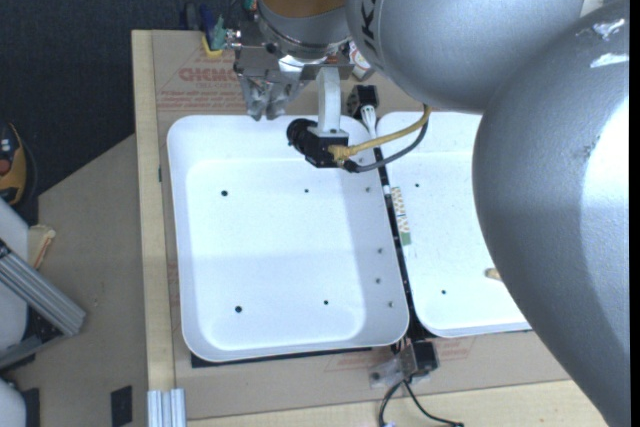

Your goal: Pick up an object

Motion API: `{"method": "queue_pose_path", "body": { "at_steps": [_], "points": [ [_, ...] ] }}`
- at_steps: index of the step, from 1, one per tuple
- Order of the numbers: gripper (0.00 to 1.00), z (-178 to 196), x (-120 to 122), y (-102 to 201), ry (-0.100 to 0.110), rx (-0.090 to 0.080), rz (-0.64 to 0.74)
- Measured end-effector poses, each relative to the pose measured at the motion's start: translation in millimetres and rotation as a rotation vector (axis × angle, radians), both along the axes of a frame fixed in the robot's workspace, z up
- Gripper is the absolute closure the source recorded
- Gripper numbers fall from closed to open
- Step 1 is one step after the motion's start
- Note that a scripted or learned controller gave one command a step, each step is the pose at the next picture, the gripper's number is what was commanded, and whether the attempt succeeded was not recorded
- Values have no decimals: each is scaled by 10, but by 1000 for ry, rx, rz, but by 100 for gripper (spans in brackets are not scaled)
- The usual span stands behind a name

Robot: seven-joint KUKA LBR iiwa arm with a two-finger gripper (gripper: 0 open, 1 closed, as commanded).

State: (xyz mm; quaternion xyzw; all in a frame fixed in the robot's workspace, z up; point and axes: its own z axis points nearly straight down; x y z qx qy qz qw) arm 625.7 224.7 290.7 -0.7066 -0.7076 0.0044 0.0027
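You see the gripper [266, 102] at the far rim of the left bin [200, 245], under the orange band of the arm [480, 25]. You cannot tell if it is spread or pressed together, and nothing is seen held in it. A small tan object [492, 273] lies in the right bin [450, 305], well apart from the gripper and half hidden by the arm.

right bin [450, 215]: half hidden by arm [520, 65] | hand fingers unclear
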Motion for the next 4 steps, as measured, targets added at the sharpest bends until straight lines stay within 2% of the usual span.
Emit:
{"method": "queue_pose_path", "body": {
  "at_steps": [1,2,3,4],
  "points": [
    [100,843,22,-549,-18,3,-6],
    [100,13,-355,-610,1,0,-4],
    [100,1679,-639,-180,-29,12,6],
    [100,646,-1231,-278,2,-1,-2]
  ]
}}
